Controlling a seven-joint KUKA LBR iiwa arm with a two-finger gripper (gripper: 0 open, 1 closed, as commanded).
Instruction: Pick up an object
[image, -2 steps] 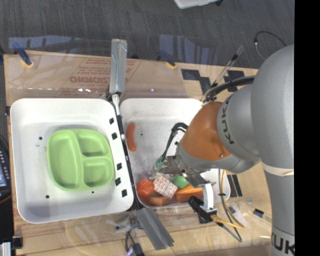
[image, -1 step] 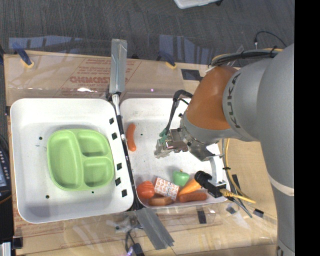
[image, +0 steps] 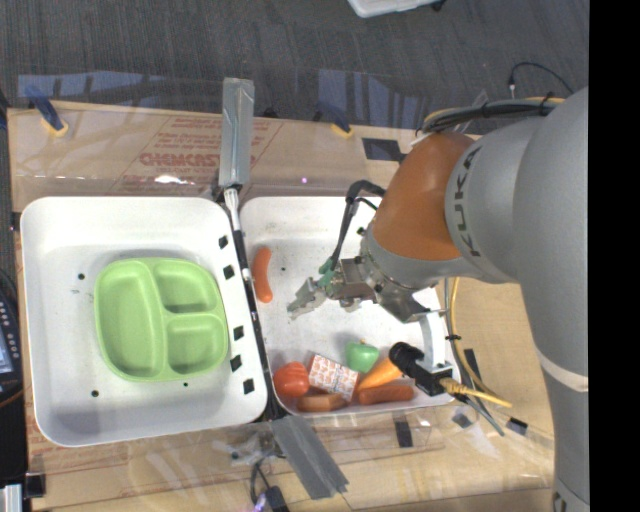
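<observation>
Arm (image: 440, 210) comes in from the right and is over the right bin (image: 300, 205). The gripper (image: 303, 298) sits above the bare white floor, roughly mid-bin, pointing left. Fingers look a bit parted w/ nothing between them, so it's not holding anything atm.

Closest thing is the orange sausage (image: 262, 275), lying near the bin's left wall, just left of the gripper tip but not touching it afaict.

Rest of the stuff is bunched along the near edge of that bin. L to R: tomato (image: 291, 379), patterned box (image: 332, 374), green pepper (image: 362, 355), carrot (image: 381, 375). There's a brown sausage (image: 320, 403) right under the box and a red sausage (image: 388, 393) under the carrot, all pretty much touching.

The left bin (image: 60, 230) has a green plate (image: 160, 318) w/ 3 compartments lying flat, well apart from the gripper.
</observation>
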